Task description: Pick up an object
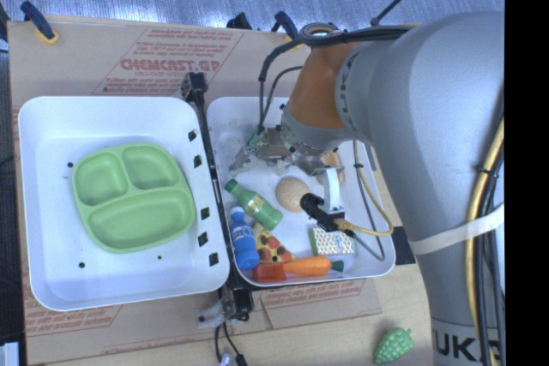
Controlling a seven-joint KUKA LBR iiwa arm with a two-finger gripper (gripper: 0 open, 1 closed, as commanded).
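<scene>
My gripper [268, 148] hangs low over the upper part of the right bin [225, 120], under the grey wrist with its orange band. Just below it lie a tan egg-shaped thing [290, 191] and a green bottle [254, 205] on its side. Along the bin's front edge lie a blue bottle [243, 241], an orange carrot [298, 268], a small multicoloured toy [274, 248] and a green-and-white speckled block [334, 243]. The arm hides the bin's back right part.
The left bin [43, 133] holds a green divided plate [133, 197]. A green bunch of toy grapes [393, 345] lies outside the bins at the bench's front right. Black clips join the two bins along their shared wall [206, 184].
</scene>
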